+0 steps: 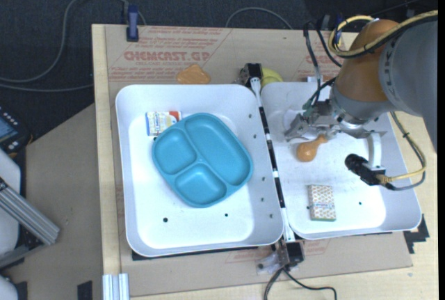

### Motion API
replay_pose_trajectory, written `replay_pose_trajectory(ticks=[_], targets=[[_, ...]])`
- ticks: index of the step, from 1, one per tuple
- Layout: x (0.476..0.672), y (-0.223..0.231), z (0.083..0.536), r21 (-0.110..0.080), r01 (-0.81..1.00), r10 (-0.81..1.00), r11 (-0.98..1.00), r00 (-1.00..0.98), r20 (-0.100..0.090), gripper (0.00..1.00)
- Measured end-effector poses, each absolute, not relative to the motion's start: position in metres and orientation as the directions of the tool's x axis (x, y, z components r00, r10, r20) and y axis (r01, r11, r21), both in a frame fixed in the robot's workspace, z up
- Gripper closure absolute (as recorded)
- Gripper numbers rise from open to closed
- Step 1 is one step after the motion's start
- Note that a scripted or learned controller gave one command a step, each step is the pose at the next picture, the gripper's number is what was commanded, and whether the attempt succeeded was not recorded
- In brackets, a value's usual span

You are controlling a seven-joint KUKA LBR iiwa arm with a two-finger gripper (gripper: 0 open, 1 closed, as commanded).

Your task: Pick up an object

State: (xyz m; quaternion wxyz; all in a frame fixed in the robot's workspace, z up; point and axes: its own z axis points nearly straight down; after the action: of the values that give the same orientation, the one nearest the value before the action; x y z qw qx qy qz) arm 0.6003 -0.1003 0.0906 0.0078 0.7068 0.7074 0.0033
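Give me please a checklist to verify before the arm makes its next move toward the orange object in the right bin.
1. The orange object lies free on the floor of the right bin: ok.
2. The gripper is close to it, just above its narrow end in the picture: ok.
3. The gripper's height over the orange object is right for a grasp: cannot tell.
4. The small patterned box lies well apart from the orange object: ok.
5. The orange object is clear of the bin walls: ok.
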Motion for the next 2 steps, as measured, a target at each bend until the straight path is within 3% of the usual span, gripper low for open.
replay_pose_trajectory(ticks=[1, 2], targets=[[0.581, -0.094, 0.091, 0.017, 1.0, 1.0, 0.0, 0.0, -0.006, 0.0], [0.582, -0.096, 0.102, 0.022, 1.0, 1.0, -0.002, 0.003, -0.01, 1.0]])
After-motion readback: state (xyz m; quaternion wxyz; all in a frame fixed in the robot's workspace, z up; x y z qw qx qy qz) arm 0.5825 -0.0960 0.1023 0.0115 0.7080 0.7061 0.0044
